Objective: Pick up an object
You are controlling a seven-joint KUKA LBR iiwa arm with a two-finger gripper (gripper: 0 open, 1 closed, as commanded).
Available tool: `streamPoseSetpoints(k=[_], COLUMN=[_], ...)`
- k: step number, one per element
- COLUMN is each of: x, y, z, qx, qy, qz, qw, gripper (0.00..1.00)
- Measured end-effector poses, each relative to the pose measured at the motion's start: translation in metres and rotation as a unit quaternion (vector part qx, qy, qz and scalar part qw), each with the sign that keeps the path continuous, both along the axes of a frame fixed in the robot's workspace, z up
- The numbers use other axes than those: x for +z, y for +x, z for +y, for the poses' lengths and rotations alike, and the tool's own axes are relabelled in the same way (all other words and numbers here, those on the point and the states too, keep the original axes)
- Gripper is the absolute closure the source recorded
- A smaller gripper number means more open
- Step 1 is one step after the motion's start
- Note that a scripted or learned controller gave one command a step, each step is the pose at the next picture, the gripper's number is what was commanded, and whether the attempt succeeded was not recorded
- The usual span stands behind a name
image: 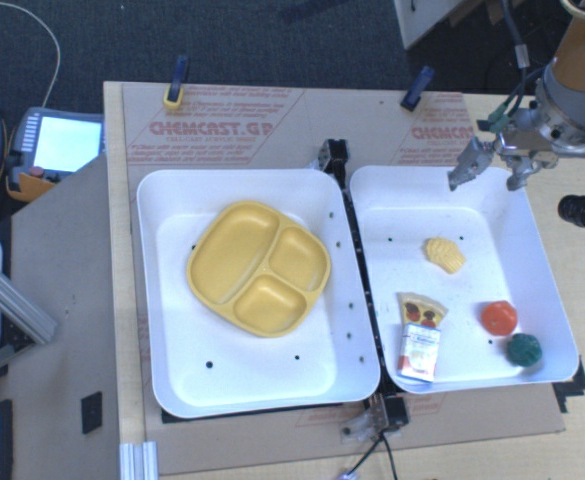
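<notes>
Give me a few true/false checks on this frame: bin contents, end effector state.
1. The yellow divided plate lies in the left bin. True.
2. The end effector is clamped on the red ball. False: it hangs open with nothing between its fingers over the right bin's far edge; the red ball lies in that bin.
3. The green ball sits next to the red ball. True.
4. The pizza slice toy rests on the yellow plate. False: the pizza slice toy is in the right bin, by a small packet.

A grey arm [572,118] with an orange band carries a metallic two-fingered claw [492,168] trailing black cables.
</notes>
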State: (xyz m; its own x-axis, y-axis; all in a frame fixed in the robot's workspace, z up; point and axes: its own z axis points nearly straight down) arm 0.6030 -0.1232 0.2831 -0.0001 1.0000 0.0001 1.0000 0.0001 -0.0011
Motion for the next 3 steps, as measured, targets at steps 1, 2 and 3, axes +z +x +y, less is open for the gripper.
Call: streamPoseSetpoints(k=[1, 2, 3], x=[-0.062, -0.125, -0.181], y=[0.002, 0.001, -0.001], z=[0.002, 0.003, 0.013], qx=[0.000, 0.000, 0.000], qy=[0.0004, 0.0005, -0.0004], qz=[0.002, 0.002, 0.000], qw=[1.0000, 1.0000, 1.0000], gripper=[0.00, 0.00, 0.00])
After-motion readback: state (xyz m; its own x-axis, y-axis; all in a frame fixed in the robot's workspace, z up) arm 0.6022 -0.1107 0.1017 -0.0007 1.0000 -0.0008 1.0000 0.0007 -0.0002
